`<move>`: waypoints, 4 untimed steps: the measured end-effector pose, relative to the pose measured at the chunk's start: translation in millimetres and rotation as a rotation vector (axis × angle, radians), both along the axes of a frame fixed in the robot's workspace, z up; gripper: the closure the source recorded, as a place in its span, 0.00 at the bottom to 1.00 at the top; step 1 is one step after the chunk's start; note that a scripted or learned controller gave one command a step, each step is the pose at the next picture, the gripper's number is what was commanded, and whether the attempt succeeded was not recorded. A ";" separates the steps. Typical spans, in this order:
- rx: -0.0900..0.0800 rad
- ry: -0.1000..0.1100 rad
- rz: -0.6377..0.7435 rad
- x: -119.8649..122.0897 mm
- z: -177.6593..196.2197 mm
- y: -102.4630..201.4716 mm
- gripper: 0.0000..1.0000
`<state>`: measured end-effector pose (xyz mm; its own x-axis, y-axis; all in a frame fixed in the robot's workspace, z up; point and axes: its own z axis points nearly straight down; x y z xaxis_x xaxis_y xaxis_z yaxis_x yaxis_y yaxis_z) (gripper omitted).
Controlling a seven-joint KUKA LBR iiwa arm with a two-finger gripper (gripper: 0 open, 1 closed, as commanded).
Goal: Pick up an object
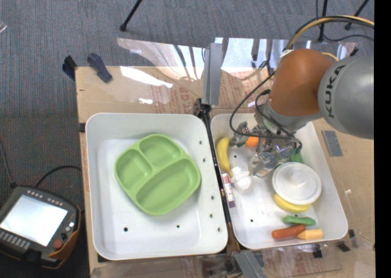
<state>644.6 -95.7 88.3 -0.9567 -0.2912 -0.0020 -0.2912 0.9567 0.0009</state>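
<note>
Grey arm point(351, 96) came in from the right, orange band point(299, 84) above the wrist, gripper point(269, 157) pointed down, low over the right side; jaw state unclear.

Yellow banana point(223, 153) lies along right bin's point(333, 209) left wall.

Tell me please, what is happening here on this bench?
A KUKA arm reaches into the right bin, its gripper low among small toy foods, near a banana and a white bowl. Nothing is clearly held yet. The left bin holds a green divided plate.
</note>
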 end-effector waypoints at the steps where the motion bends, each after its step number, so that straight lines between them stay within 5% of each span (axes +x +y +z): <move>1: -0.001 -0.002 0.039 0.8 0.4 -0.5 0.00; 2: 0.000 -0.006 0.040 2.3 11.4 0.9 1.00; 3: 0.000 -0.005 0.040 2.0 10.7 1.0 0.00; 4: 0.002 -0.001 -0.038 0.1 0.0 -4.0 0.00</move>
<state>644.7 -99.7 88.3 -0.9671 -0.2545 -0.0029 -0.2545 0.9671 0.0024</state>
